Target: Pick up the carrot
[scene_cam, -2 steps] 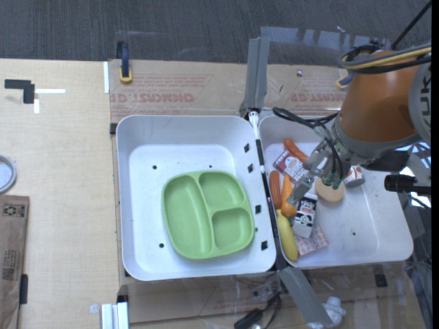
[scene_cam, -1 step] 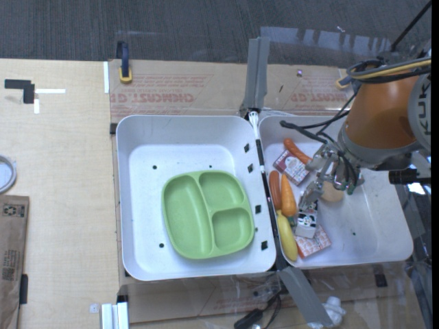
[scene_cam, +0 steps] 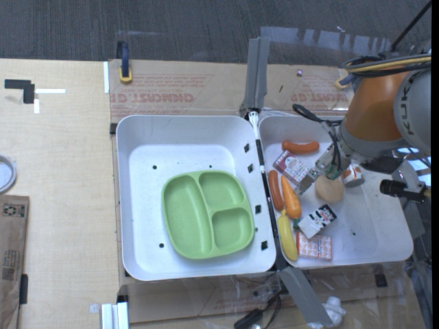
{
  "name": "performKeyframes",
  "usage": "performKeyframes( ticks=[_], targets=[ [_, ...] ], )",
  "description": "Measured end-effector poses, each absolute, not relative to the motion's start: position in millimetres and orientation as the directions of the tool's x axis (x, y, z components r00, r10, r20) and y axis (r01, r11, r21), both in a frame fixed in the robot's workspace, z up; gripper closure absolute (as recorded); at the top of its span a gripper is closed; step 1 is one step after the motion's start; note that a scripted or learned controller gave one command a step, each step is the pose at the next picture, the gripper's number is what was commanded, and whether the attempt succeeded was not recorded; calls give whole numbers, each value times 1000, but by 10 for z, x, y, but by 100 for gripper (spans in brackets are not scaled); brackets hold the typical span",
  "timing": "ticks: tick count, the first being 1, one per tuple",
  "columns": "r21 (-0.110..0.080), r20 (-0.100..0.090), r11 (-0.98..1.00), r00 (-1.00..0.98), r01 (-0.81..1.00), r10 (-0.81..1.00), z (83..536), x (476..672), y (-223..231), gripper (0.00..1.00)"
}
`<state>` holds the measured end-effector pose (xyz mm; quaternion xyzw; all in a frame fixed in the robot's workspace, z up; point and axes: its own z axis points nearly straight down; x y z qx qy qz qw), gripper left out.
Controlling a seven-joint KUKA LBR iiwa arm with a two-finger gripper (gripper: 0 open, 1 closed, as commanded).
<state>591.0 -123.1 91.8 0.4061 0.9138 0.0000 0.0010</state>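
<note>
Nearest the lens: red-and-white packet at right bin front, beside banana. Carrot against left wall, touching a red-orange sausage-like piece, untouched. Gripper well apart to the right, above a beige ball; cannot tell its state. Best approached from above, straddling the carrot across its width, avoiding the wall.

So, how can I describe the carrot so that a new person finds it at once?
Look in the right bin, along its left wall next to the divider. Three long things lie there close together: a red-orange sausage, the carrot just to its right, and a yellow banana below. The carrot is the bright orange one that tapers to a point.
</note>
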Motion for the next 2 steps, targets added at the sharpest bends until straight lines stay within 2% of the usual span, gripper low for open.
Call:
performKeyframes(
  ticks=[1, 2],
  targets=[
    [1, -3, 607, -607, 795, 795, 923, 5340, -998, 0],
    [0, -1, 563, -563, 826, 826, 1915, 5406, -668, 0]
  ],
)
